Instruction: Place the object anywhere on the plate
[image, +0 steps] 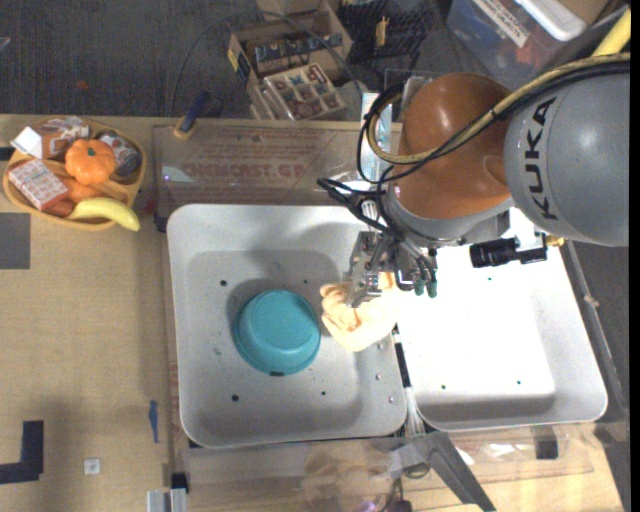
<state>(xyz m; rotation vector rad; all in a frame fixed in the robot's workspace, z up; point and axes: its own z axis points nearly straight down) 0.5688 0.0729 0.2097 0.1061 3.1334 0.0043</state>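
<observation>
- The two-finger gripper (362, 290) on the grey arm hangs over the right edge of the left shallow white bin (200, 240), close to the seam with the right white bin (520, 390).
- A pale yellow, soft-looking lumpy object (352, 320) sits directly under the fingertips, touching them or very nearly; its upper part rises between the fingers, so it looks pinched there, though the grip seems shallow.
- The fingers stand close together around that upper part, clamped on it as far as I can judge from here.
- The round teal plate (278, 331), more like an upturned dish, rests near the middle of the left bin, just beside the yellow object on its left.
- I'd guess the object hangs this near so only a short sideways carry remains.
- A wooden bowl of toy fruit (72, 175) sits at the bench's far left corner, well apart.
</observation>
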